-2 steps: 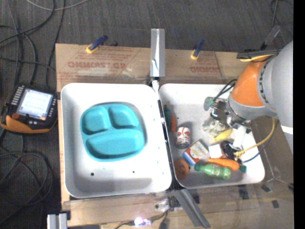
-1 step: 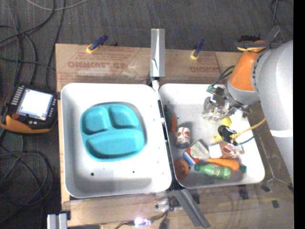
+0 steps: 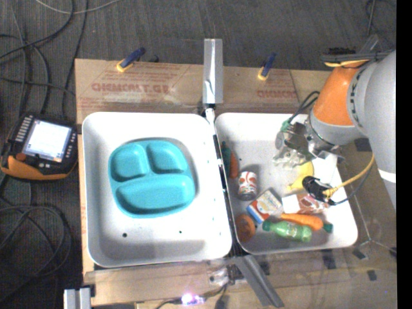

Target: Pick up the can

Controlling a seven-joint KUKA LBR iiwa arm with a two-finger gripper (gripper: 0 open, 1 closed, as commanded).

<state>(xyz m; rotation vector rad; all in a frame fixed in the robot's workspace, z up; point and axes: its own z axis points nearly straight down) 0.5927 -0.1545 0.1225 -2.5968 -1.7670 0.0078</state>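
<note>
The can [image 3: 247, 184] is small, with a red and white label, and lies in the left half of the right bin [image 3: 257, 124], near the divider. My gripper [image 3: 288, 148] hangs over the upper right part of that bin, to the right of the can and a little further back, with a clear gap between them. The grey arm with its orange band [image 3: 335, 102] reaches in from the right.
Around the can lie a slim orange-red item [image 3: 232, 163], a small red and white carton [image 3: 266, 205], a brown round thing [image 3: 244, 225], a green bottle [image 3: 290, 229], a carrot [image 3: 302, 219] and a yellow item [image 3: 302, 171]. The left bin holds a teal divided plate [image 3: 152, 176].
</note>
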